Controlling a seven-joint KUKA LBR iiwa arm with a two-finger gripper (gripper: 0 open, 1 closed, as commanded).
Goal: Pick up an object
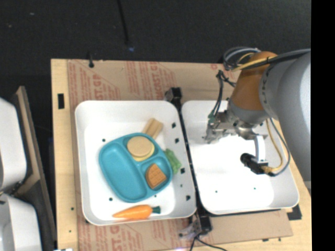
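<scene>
- Toys sit in the left bin (84, 140): a blue divided plate (118, 174) (holding a round cracker (141, 147) and a waffle piece (156, 175)), an orange carrot (133, 212), a wooden block (153, 127).
- Tool (215, 130) hangs over the right bin (235, 192), nothing visibly held.
- Both bins rest on the tabletop (110, 80).

A pale wooden bench (63, 192) carries a brown printed cardboard sheet (125, 80). On it, two shallow white bins sit side by side, touching: the left bin (86, 140) and the right bin (235, 192). A black clip (173, 94) sits at their far shared corner.
</scene>
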